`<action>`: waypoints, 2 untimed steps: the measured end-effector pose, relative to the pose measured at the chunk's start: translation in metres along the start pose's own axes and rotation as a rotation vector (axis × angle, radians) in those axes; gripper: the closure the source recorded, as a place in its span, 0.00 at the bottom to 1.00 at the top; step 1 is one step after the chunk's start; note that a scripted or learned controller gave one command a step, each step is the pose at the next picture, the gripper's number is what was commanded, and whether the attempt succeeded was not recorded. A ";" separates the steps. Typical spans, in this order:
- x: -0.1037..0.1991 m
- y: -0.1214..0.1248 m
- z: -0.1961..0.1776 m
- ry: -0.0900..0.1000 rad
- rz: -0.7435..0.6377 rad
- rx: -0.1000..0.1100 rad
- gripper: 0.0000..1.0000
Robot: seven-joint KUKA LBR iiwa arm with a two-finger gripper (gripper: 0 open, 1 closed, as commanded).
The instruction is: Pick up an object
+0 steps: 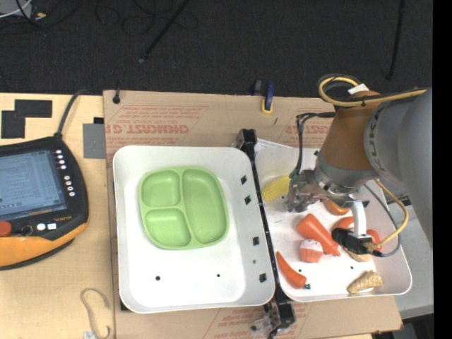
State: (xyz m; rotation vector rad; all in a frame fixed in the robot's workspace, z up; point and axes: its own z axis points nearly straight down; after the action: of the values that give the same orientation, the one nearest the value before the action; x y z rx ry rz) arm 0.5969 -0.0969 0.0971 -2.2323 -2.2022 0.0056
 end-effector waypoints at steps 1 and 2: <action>-0.003 0.008 -0.060 -0.002 -0.007 -0.009 1.00; -0.002 0.012 -0.123 -0.002 -0.013 -0.011 1.00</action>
State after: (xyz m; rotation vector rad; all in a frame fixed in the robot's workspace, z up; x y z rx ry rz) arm 0.6097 -0.0997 0.2203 -2.2249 -2.2233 -0.0046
